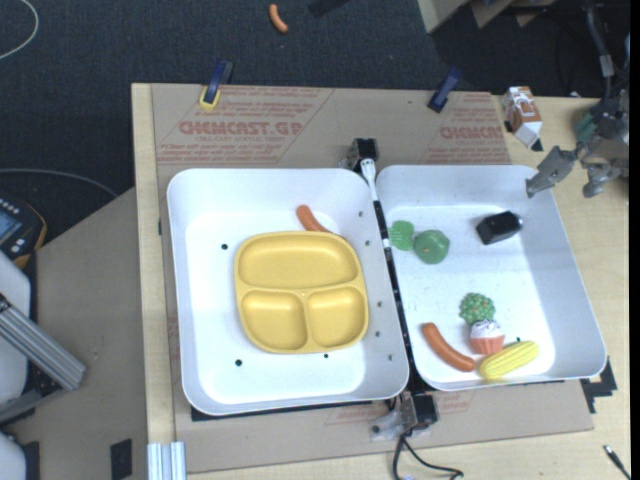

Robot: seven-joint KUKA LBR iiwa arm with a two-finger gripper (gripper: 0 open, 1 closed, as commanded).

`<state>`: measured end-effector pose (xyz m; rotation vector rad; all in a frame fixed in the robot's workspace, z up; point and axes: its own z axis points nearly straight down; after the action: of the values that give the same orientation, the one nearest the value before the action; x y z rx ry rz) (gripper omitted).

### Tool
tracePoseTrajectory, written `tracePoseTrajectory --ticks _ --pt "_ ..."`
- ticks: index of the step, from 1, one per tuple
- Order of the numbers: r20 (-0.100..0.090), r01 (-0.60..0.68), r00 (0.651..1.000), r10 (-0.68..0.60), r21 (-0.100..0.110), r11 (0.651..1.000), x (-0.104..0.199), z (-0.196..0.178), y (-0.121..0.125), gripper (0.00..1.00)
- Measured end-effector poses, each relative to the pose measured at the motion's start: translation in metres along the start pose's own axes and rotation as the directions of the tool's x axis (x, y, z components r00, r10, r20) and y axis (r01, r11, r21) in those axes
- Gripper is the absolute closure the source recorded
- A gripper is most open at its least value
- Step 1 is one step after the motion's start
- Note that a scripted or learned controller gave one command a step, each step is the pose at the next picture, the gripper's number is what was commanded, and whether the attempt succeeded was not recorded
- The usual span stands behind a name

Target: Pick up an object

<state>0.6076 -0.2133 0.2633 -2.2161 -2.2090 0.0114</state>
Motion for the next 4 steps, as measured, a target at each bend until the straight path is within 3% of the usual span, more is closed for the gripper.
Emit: tracePoseTrajectory --ticks 1,4 --pt "0.003 0.004 1.0 -0.004 -0.013 1.0 0.001 -0.008 0.002 0.0" --pt "0.001 0.003 1.0 -0.003 -0.006 1.0 0.001 0.14 -0.004 0.0"
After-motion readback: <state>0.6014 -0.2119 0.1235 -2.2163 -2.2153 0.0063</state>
